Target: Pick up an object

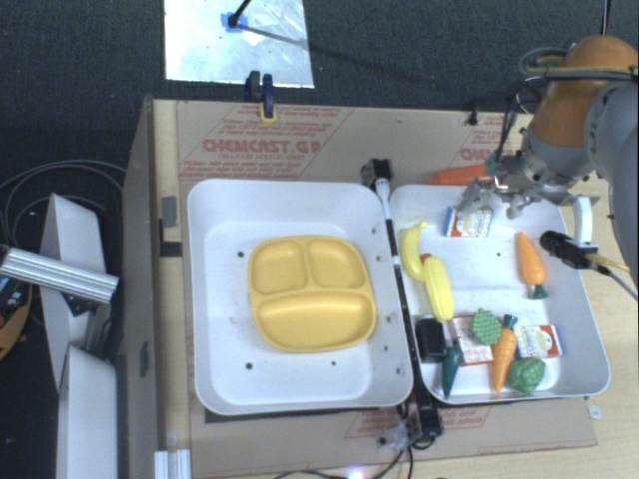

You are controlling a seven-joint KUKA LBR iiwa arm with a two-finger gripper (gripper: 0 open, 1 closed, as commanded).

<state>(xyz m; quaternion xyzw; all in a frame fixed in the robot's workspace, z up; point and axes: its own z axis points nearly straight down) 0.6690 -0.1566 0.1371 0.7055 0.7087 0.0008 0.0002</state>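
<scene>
Camera view, single overhead frame. I am watching the arm (584, 88) reaching in from the right, its orange band showing above the wrist. The gripper (491, 196) is hanging over the far edge of the right bin (589, 362), near that bin's far left corner. I cannot tell how its fingers are standing; the metal parts are blurring together there, and I am seeing nothing clearly held between them.

Just under the gripper, a small white packet (471, 223) with red and blue print is lying on the bin floor. An orange item (457, 176) is sitting just outside the bin's far edge, beside the gripper.

Along the right bin's left edge, a yellow banana (410, 249) and a corn cob (438, 287) are lying end to end. A carrot (530, 262) is resting near the right edge. Toward the near edge, I am logging a green leafy piece (485, 326), a second carrot (503, 357), a broccoli piece (526, 373), a dark green item (449, 369) and a second printed packet (539, 341), all clustered close together.

The left bin (215, 367) is carrying a yellow divided plate (311, 292) at its centre.
</scene>
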